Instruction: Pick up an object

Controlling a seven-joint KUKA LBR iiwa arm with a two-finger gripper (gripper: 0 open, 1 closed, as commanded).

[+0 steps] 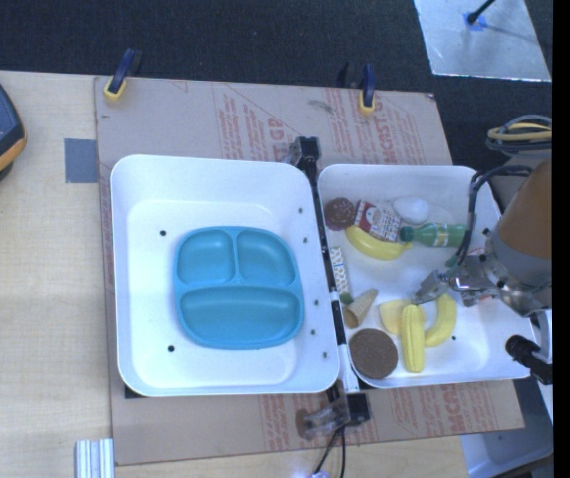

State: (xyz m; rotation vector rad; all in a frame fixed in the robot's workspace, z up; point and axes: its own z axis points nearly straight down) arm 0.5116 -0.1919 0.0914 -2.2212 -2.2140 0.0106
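The right bin [405, 174] holds several small things. A green bottle [432, 234] lies near the back beside a white lump [412, 208] and a red and white packet [373, 217]. A yellow banana [375, 244] curves below them. Two more yellow banana pieces [414, 335] [446, 319] lie toward the front, next to a brown disc [373, 354]. My gripper [446, 285] hangs over the right side of this bin, between the green bottle and the front bananas. I see nothing held in it.
A blue divided plate [238, 287] sits in the left bin [131, 267]. A small brown round piece [340, 212], a wrapped bar [338, 267] and a tan cone [363, 305] lie along the right bin's left wall. The arm [522, 229] covers the bin's right edge.
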